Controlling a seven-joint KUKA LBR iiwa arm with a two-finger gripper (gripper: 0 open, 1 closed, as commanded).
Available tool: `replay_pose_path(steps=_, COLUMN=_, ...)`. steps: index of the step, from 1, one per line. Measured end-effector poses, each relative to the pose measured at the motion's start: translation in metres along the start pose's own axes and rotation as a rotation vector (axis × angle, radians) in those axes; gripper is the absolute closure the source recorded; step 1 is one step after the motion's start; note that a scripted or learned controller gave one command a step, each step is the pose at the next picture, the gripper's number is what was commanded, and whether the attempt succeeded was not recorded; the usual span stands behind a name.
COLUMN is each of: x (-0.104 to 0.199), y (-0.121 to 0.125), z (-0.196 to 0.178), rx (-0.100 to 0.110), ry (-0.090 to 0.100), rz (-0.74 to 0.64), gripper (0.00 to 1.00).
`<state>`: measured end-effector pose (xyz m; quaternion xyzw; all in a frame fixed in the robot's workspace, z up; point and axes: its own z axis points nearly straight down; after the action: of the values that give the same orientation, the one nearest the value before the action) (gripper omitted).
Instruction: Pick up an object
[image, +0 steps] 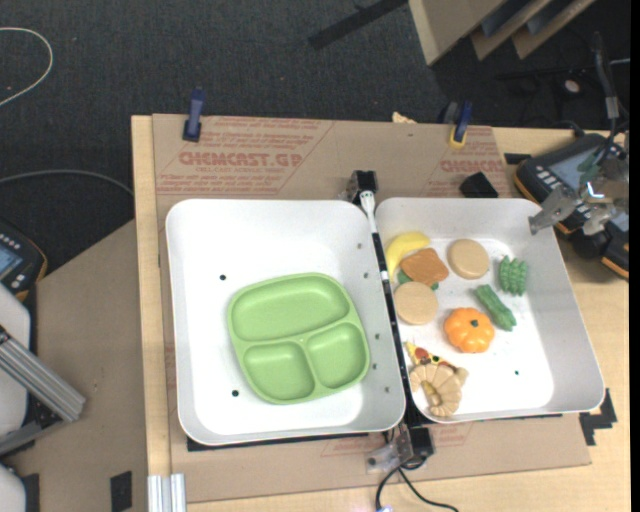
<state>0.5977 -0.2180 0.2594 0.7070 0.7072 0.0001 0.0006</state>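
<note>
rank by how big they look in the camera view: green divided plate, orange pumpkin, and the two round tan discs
1. green divided plate, by far the largest
2. orange pumpkin
3. the two tan discs, about equal to each other and only slightly smaller than the pumpkin, so that ranking is unsure

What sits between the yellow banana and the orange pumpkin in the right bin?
In the camera view, between the banana and the pumpkin: a brown toast slice and a round tan piece.

Dark grey carpet floor (150, 60) around a light wooden bench (610, 330)
</note>
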Motion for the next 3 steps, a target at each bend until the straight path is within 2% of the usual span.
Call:
replay_pose_path(steps=1, x=-0.001, y=-0.051, z=0.165, rx=0.002, ry=0.008, rz=-0.005, gripper=0.00)
replay_pose_path(steps=2, x=0.094, y=-0.100, z=0.175, rx=0.007, ry=0.006, rz=-0.005, gripper=0.00)
replay_pose_path(steps=3, x=0.057, y=-0.120, z=0.175, rx=0.004, ry=0.002, rz=0.003, gripper=0.00)
